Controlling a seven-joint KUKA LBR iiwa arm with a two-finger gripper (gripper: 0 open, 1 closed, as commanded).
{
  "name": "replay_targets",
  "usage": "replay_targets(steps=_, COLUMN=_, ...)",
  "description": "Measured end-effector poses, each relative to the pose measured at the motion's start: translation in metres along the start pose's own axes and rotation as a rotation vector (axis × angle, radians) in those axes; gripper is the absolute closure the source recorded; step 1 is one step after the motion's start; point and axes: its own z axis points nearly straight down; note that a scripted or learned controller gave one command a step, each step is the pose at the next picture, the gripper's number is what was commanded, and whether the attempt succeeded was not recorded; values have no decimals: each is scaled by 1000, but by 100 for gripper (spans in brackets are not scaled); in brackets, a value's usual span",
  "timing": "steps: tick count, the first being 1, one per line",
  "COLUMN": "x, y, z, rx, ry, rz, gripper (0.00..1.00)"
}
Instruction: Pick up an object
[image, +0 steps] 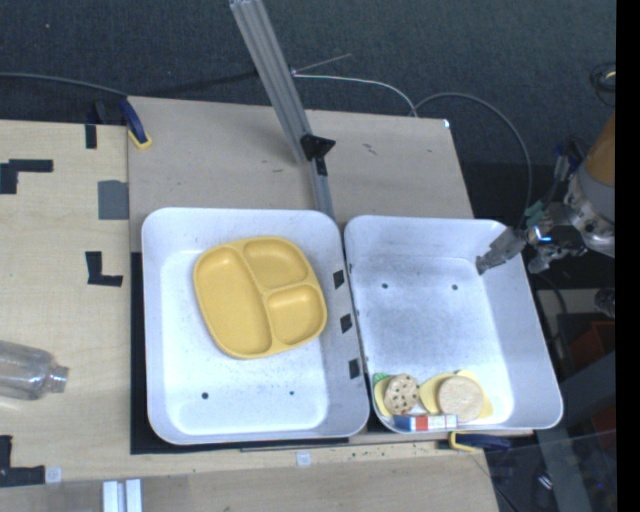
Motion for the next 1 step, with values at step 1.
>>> replay_targets(steps=1, x=-13, y=-54, z=163, rx=7, ry=1, rz=3, gripper=0)
